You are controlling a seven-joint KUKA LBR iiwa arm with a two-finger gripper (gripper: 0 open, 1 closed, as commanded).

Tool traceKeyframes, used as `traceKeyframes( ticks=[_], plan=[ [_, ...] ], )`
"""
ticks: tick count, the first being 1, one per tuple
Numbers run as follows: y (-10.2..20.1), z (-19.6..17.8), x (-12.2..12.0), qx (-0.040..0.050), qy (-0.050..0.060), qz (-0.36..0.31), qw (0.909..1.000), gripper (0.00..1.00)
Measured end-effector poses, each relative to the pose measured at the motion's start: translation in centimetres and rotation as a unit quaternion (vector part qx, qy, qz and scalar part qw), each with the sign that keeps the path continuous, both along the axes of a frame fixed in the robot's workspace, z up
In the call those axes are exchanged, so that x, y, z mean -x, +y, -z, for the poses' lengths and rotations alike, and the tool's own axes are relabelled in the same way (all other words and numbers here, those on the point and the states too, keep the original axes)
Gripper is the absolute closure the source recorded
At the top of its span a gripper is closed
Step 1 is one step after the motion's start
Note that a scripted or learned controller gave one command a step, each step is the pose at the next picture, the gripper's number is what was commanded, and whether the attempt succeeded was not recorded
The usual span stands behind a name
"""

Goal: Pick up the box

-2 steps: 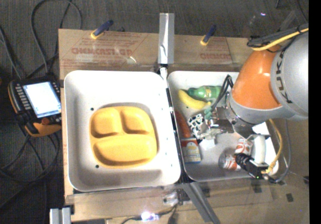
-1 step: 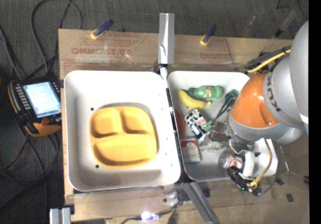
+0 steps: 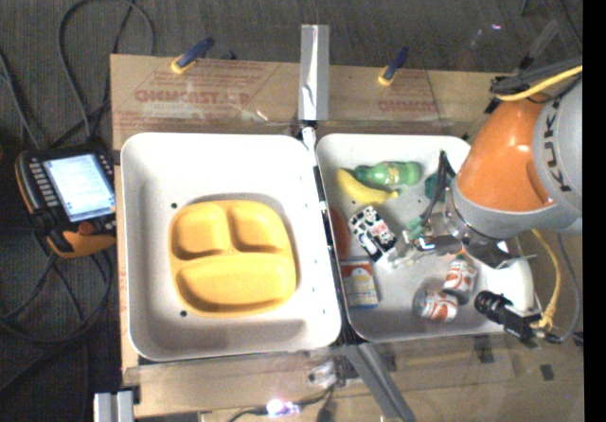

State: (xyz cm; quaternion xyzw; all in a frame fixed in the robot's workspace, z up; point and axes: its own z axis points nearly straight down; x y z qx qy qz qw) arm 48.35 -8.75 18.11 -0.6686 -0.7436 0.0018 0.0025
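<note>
Camera view shows the small flat cardboard box with an orange-and-blue label point(image 3: 360, 284) lying untouched at the near left corner of the right white bin point(image 3: 333, 221), so the pick is not yet made. The grey gripper point(image 3: 423, 242) hovers near it over mid-bin, nothing held; whether its fingers are open, I cannot tell. Descent, grasp and lift remain.
</note>
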Motion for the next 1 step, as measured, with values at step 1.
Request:
traceKeyframes(
  ticks=[1],
  plan=[
    [0.04, 0.03, -1.19, 0.0008, 0.001, 0.075, 0.9972, 1.00]
  ],
)
